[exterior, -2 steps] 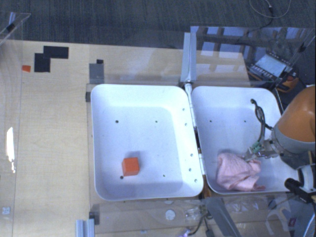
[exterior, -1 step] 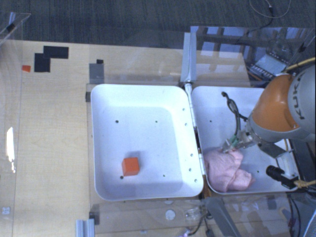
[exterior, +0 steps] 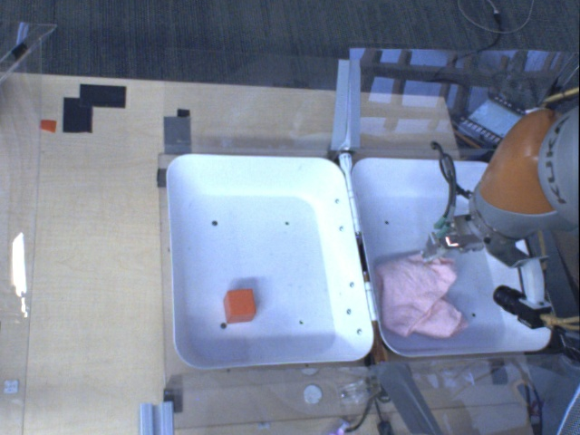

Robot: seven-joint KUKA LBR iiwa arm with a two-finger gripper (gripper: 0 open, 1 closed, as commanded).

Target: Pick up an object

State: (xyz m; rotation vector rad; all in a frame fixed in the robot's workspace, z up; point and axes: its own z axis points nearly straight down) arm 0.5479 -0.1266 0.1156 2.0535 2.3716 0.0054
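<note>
A crumpled pink cloth (exterior: 415, 299) lies in the right bin (exterior: 399, 198), toward its front left. My gripper (exterior: 445, 242) is low over the cloth's upper right corner, and that corner reaches right up to the gripper tip. Whether the cloth is gripped is hidden by the wrist. A small orange cube (exterior: 240, 305) rests in the left bin (exterior: 272, 188), near its front left, far from the gripper.
The grey arm with its orange band (exterior: 517, 166) covers the right bin's right side. A metal divider (exterior: 356, 243) separates the two bins. Black patches (exterior: 91, 105) and a small orange marker (exterior: 48, 126) sit on the wooden bench at the far left.
</note>
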